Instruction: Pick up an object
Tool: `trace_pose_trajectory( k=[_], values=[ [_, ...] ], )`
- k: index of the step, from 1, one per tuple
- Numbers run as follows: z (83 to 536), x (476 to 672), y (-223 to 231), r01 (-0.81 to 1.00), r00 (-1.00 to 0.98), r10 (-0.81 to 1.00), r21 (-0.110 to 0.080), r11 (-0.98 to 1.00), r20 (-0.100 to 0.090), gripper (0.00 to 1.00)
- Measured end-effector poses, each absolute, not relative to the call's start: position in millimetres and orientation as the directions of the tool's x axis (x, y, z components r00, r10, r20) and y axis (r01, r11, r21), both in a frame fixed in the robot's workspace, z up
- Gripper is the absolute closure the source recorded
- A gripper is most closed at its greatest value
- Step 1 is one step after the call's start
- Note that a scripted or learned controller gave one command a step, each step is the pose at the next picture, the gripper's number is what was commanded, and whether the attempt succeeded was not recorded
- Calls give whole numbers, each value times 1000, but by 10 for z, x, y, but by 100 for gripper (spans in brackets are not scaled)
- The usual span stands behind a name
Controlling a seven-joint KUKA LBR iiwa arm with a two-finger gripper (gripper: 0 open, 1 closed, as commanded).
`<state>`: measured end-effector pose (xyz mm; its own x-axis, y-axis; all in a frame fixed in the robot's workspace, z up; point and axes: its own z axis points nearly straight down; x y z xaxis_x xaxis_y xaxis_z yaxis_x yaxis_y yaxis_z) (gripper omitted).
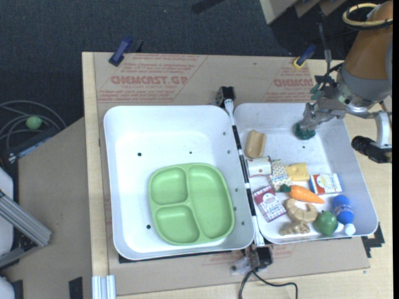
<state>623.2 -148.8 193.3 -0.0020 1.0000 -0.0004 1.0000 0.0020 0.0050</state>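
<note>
Gripper (307, 128) sits low at twelve o'clock in the right bin (355, 167); its opening and any catch can't be told. Toys (299, 195) cluster toward six o'clock, so closing here likely grabs nothing.

You were working in a robotics lab or test cell, not a home. Your bench (187, 73) was a board still in its printed protective film, held by blue clamps (120, 52). Loose cables (15, 126) lay on dark carpet (75, 11) beside it, and an aluminium rail (25, 220) stood at its left.
</note>
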Motion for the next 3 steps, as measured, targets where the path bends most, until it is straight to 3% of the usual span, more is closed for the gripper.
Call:
trace_pose_trajectory(
  k=[1,2,3],
  values=[
    [1917,6220,-1496,1000,-1,1000,1,1,-1,0],
    [824,6541,-1923,1000,1,1000,-3,-1,0,0],
    [861,6672,-2143,1000,-4,1000,-11,4,17,0]
  ],
)
